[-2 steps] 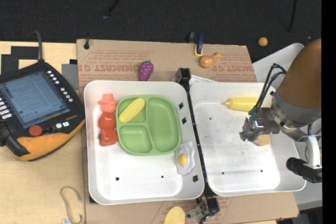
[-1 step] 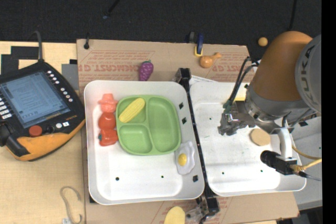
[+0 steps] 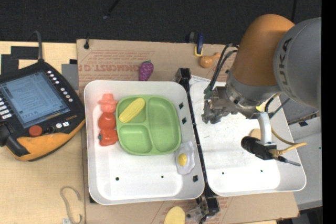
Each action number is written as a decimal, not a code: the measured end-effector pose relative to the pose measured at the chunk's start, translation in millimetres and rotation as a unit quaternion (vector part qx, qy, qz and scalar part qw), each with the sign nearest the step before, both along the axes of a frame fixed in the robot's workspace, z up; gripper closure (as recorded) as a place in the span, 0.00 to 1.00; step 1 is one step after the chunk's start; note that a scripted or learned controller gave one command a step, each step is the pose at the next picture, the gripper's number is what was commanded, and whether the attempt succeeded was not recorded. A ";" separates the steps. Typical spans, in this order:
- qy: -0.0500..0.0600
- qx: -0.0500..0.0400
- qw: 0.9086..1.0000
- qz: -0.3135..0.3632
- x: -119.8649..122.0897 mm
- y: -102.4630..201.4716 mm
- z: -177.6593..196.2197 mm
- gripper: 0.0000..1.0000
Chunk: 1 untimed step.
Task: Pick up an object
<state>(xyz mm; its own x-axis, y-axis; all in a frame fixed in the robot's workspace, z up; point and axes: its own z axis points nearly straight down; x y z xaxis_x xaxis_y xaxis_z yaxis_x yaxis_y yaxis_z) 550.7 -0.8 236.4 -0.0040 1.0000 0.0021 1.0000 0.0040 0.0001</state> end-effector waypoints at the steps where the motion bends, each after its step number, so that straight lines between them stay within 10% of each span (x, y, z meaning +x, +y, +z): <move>1: 0.001 -0.001 1.000 -0.002 9.4 0.5 -0.8 1.00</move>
